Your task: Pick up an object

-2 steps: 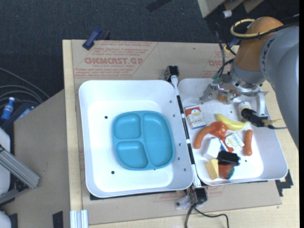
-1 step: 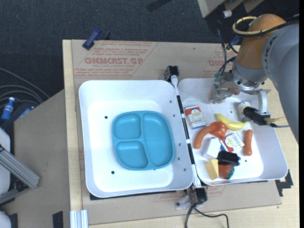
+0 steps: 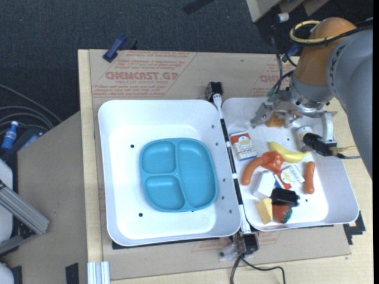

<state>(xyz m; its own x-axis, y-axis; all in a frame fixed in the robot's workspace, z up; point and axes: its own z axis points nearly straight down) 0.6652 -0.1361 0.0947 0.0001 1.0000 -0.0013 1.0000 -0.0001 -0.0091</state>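
The right bin [image 3: 337, 203] holds several toy foods. Among them are a yellow banana [image 3: 287, 152], a red pepper [image 3: 270, 160], an orange sausage [image 3: 251, 170], a red-and-white carton [image 3: 241, 145], a small hot dog [image 3: 309, 178] and a cheese wedge [image 3: 264, 210]. My gripper [image 3: 271, 116] is down in the far part of this bin, near its back wall. A small brownish object [image 3: 275, 122] lies right at the gripper's tip. Whether it is gripped is hidden from here.
A blue divided plate [image 3: 177, 174] lies in the left bin [image 3: 118, 135]. The grey arm with its orange band [image 3: 317, 52] comes in over the right bin's far corner. A black clip [image 3: 214, 90] sits on the rim between the bins. A blue object [image 3: 114, 48] rests at the bench's back left.
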